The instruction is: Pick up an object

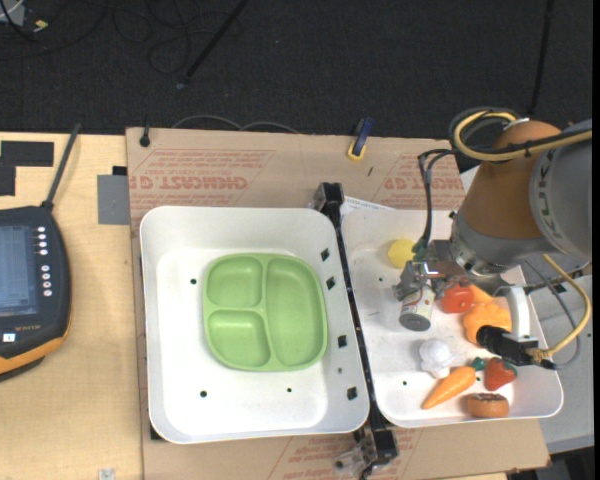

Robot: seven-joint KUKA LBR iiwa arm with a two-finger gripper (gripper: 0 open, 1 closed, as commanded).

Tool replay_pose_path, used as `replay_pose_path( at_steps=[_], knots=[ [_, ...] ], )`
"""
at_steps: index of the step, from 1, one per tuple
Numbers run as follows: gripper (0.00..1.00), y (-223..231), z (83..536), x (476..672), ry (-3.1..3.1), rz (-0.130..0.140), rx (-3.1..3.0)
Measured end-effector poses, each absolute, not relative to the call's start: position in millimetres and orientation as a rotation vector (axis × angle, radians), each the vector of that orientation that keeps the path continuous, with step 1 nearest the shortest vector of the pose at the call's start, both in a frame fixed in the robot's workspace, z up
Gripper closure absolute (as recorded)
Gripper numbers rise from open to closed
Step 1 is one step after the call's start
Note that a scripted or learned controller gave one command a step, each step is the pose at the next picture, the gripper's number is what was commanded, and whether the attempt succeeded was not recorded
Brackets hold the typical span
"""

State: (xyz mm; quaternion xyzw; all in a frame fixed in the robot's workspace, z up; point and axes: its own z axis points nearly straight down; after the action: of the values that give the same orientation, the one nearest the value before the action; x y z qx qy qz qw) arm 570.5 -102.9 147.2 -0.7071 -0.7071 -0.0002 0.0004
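The tool [417, 286] hangs low in the right bin [380, 388]; we cannot tell its opening or hold. At its 6 o'clock lies a small grey cylinder [415, 317], which we judge light, rigid and best gripped across its sides.

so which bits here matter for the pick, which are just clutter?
Job:
pincer
right bin
carrot
white ball
yellow piece
grey cylinder

Lying about:
left bin
green divided plate
teach pendant
blue-yellow clamp
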Motion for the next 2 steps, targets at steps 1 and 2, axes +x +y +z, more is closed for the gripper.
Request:
replay_pose_path(
  at_steps=[1, 2],
  knots=[
    [1.00, -112.4, 203.5, 564.8, -2.216, -0.001, -2.228],
    [1.00, -114.2, 228.2, 565.1, -2.220, 0.001, -2.222]
  ],
)
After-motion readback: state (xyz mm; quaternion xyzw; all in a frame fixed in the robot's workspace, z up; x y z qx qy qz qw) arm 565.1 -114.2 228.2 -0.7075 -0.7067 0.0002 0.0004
